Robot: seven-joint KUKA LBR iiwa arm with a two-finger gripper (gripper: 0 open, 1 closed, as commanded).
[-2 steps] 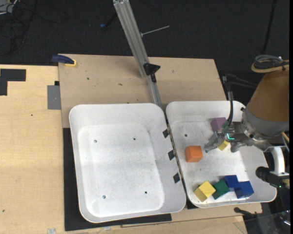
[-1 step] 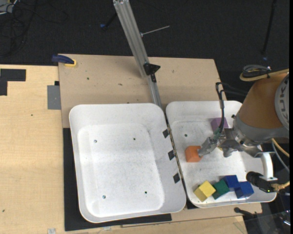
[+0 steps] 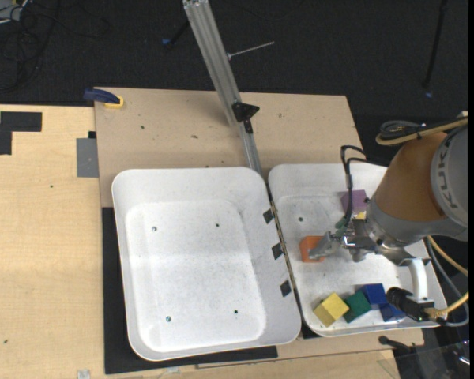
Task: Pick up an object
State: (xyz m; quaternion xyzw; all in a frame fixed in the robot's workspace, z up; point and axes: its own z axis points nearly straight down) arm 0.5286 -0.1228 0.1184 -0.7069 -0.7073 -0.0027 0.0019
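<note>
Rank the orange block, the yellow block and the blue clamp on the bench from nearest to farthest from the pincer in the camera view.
1. Orange block: right bin, right at the pincer tips.
2. Yellow block: same bin, toward its near edge.
3. Blue clamp: far left corner of the bench, beyond the left bin.

Two bins (image 3: 134,192), perhaps six blocks (image 3: 330,309).

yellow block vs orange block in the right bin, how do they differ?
Colour: the yellow block is pale yellow, the orange block is orange-red.
Place: the yellow block sits near the bin's front edge beside a green block; the orange block lies further back, mid-bin.
Gripper: the gripper is right at the orange block; the yellow block lies apart from it.
Shared: both are in the right bin.
</note>
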